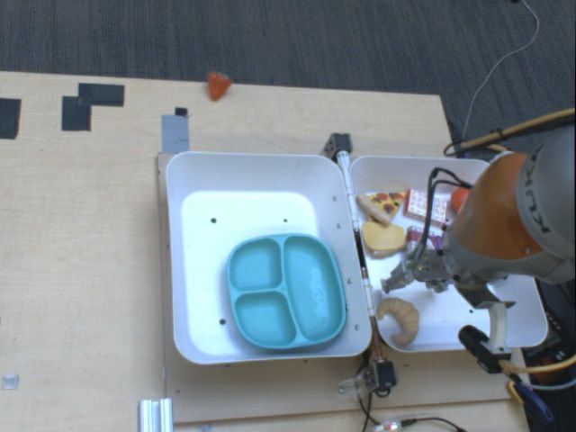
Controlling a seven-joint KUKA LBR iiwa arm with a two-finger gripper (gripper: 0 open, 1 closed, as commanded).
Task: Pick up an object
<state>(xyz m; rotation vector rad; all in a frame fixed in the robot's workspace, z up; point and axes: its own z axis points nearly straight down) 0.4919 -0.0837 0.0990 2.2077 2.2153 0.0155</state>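
Gripper [416, 273] low in the right bin [531, 327], near its middle, at the end of the grey arm [504, 219] coming in from three o'clock with the orange band bulking over the wrist. Fingers hard to read under that bulk: a pale prong pokes out toward nine o'clock, but how wide the gap stands cannot be told, and nothing seen clamped between them.

Nearest candidate: croissant [400, 319], lying at about six to seven o'clock from the gripper, just beside it and apart from it, against the bin's front-left corner. Long axis running roughly twelve to six, curled slightly. Yellow wedge [384, 238] at about eleven o'clock from the gripper, near, hard against the divider. Pizza slice [382, 205] beyond that at twelve o'clock, and a pink-and-white box [425, 207] at one o'clock, partly behind the cable.

Left bin [207, 196] holds a blue divided plate [286, 290], well apart from the gripper across the divider, so unlikely as the target.

Likely judgement: nothing picked yet; shortest move a small shift toward six o'clock onto the croissant, with the fingers closing across its narrow width. Risk: bin wall and corner crowding the fingers there.

Small red thing [219, 85] on the table [81, 268] far off at ten o'clock.
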